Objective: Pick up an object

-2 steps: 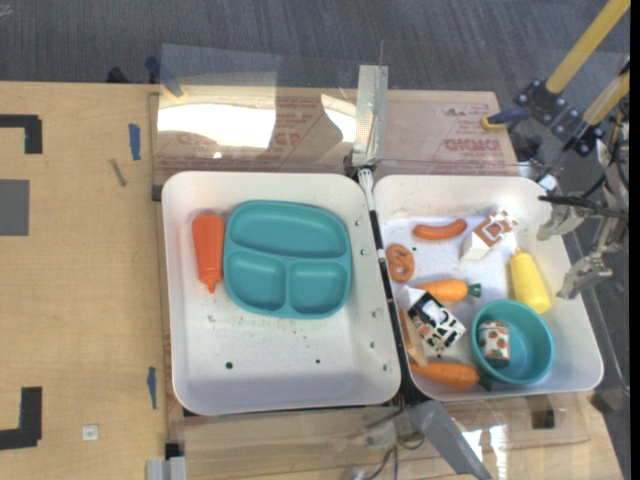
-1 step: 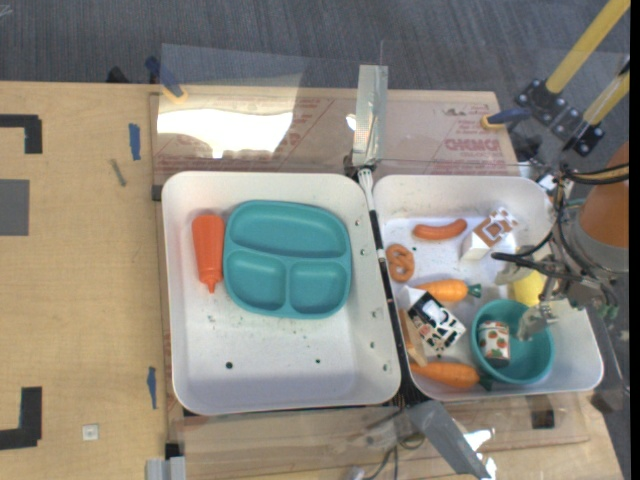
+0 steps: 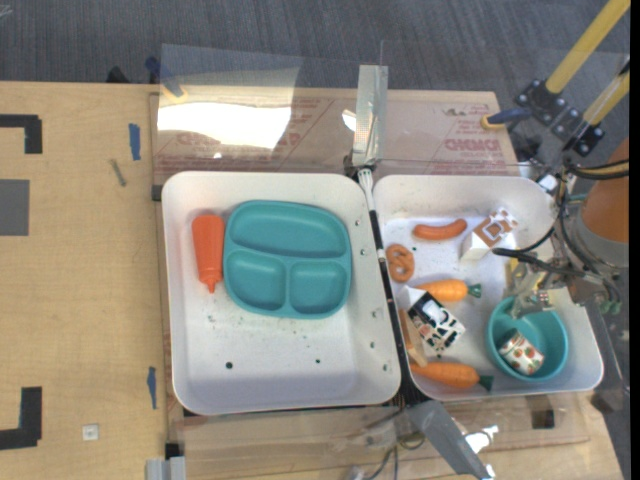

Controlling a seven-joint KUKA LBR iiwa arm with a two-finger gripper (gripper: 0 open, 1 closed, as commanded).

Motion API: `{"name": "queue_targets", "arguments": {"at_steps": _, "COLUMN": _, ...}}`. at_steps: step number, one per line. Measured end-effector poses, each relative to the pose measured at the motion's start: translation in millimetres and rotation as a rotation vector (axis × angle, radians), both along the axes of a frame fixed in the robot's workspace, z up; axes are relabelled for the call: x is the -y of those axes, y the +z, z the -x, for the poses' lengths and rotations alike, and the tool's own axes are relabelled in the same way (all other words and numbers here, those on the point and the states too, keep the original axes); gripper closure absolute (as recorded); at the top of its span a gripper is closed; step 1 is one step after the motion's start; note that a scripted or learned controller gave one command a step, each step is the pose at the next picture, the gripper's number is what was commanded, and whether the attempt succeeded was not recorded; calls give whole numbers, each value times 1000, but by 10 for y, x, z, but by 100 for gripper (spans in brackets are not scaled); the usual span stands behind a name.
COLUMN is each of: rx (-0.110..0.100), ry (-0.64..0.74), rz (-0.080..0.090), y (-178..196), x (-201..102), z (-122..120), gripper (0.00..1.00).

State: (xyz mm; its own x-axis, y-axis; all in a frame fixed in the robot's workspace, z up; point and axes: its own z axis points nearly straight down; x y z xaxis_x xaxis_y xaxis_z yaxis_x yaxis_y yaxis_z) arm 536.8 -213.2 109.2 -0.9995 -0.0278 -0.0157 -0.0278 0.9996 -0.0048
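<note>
My gripper [image 3: 531,293] hangs low over the right bin [image 3: 590,368], just above the far rim of a teal bowl [image 3: 545,360]. A small white patterned cup [image 3: 521,351] lies inside the bowl. Elsewhere in this bin lie a sausage [image 3: 440,230], a pretzel [image 3: 400,260], a white and orange box [image 3: 493,230], two carrots [image 3: 447,290] [image 3: 450,374], and a black and white toy [image 3: 432,326]. I see nothing lifted in the gripper.
The left bin [image 3: 270,368] holds a teal divided plate [image 3: 288,258] and an orange bottle-shaped toy [image 3: 208,250] beside it. A clear upright divider [image 3: 368,118] stands behind the bins. The arm's orange band [image 3: 610,213] is at the right edge.
</note>
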Motion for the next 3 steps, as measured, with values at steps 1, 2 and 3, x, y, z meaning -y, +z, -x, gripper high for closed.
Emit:
{"name": "queue_targets", "arguments": {"at_steps": 1, "rx": -2, "ry": 0, "rz": -1, "y": -14, "x": -4, "z": 4, "gripper": 0}}
{"name": "queue_targets", "arguments": {"at_steps": 2, "rx": -4, "ry": 99, "rz": 1, "y": -191, "x": -246, "z": -222, "gripper": 0}}
{"name": "queue_targets", "arguments": {"at_steps": 3, "rx": -4, "ry": 302, "rz": 1, "y": -181, "x": -1127, "z": -168, "gripper": 0}}
